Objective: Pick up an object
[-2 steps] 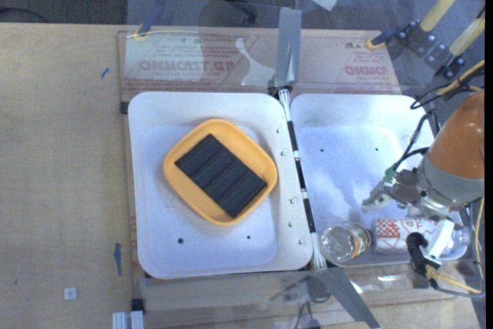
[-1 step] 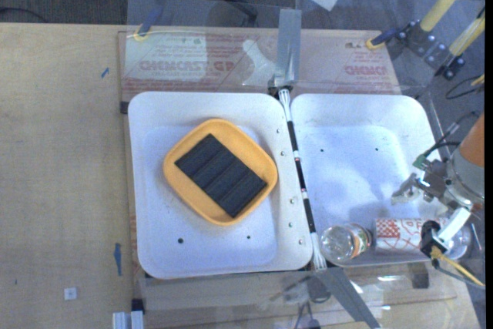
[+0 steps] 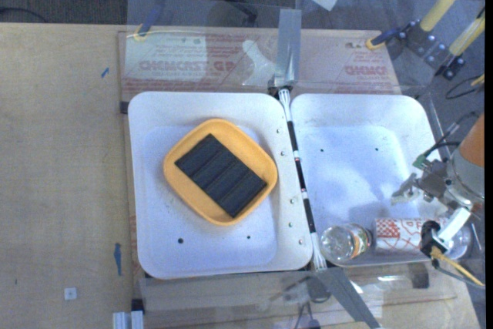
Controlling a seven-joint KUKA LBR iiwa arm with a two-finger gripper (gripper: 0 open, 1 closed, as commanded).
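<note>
We see the pincer at four o'clock over the right bin, its digits too muddled to tell their state. Just below lies a clear bottle, red-patterned label partly hidden. At nine o'clock, the left bin holds a yellow tray.

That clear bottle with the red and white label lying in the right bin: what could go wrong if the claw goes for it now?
1. The clear plastic bottle with the red and white label lies on its side hard against the near wall of the right white bin, so a finger may strike the wall.
2. It is round and could roll away.
3. The claw sits near the bin's right edge beside the bottle's end, so it might close off-centre and slip.
</note>
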